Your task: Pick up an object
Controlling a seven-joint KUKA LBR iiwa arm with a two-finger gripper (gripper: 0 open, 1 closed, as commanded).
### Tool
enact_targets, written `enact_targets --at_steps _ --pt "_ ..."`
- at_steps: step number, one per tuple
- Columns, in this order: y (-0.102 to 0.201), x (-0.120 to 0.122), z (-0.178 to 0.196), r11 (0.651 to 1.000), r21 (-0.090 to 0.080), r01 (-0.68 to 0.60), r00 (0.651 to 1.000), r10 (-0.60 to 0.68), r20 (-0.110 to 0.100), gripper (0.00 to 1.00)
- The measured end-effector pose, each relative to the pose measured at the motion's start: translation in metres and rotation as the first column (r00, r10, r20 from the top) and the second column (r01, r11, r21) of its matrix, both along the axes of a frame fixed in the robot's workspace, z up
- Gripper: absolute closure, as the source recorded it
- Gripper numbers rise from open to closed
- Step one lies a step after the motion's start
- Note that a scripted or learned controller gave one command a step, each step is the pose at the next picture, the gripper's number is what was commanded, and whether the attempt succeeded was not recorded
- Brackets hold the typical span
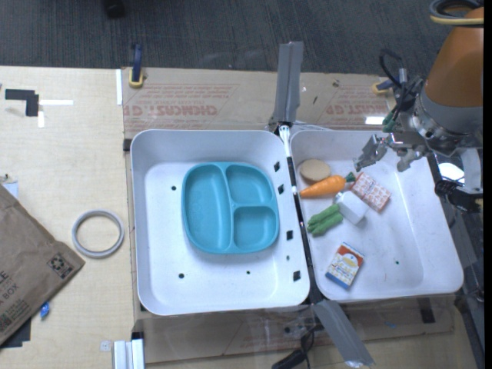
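Small box (pixel 344 266) — tool (pixel 384 154) above right bin (pixel 430 271).

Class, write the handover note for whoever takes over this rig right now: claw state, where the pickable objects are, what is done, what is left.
Claw: hangs over the far side of the right bin, near its back wall, with nothing between its fingers; open or shut is unclear.
Objects, all in the right bin: carrot beside a tan round piece, green pea pods, a pink patterned packet, a small white block, a small carton lying nearer the front.
The left bin holds a teal divided plate.
Done: nothing lifted yet.
Left: descend on one object, grip it, lift it.
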State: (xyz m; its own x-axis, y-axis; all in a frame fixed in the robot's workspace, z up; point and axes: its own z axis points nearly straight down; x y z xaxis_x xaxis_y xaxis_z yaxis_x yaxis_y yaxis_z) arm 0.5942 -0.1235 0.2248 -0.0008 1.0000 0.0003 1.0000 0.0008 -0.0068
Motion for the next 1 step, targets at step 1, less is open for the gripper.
enact_targets --at_steps 1 --pt "-0.0473 0.0001 -0.1230 0.999 -0.001 0.041 0.999 -0.041 0.006 0.00"
